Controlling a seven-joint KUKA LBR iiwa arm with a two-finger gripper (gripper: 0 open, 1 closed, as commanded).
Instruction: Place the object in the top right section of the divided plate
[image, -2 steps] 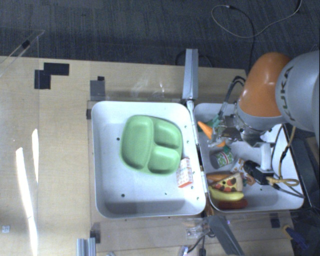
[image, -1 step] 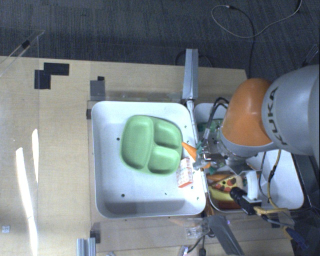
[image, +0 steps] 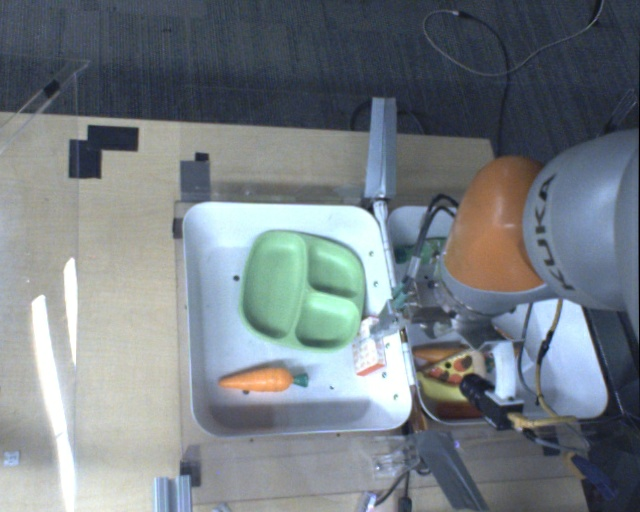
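- Nearest the bottom edge, the left white bin holds a toy carrot lying flat at about seven o'clock of the bin floor, its green top pointing right.
- Just right of it, at about four o'clock in that bin, a small white and red packet rests against the bin's right wall.
- The gripper hangs right above that packet, over the wall between the two bins. I cannot tell how its jaws stand; the wrist hides them.
- In the right bin, at five o'clock from the wrist, sits a slice of toy pizza.
- The green divided plate lies in the middle of the left bin, slightly turned. Its top right section, at one o'clock on the plate, has nothing in it.
- The grey arm with its orange band fills the right side.
- Risk, as I judge it: the packet is flat and tight against the wall, so the jaws may strike the rim or slip off. If carried, it could drop onto the plate's ridge and slide into the wrong section.
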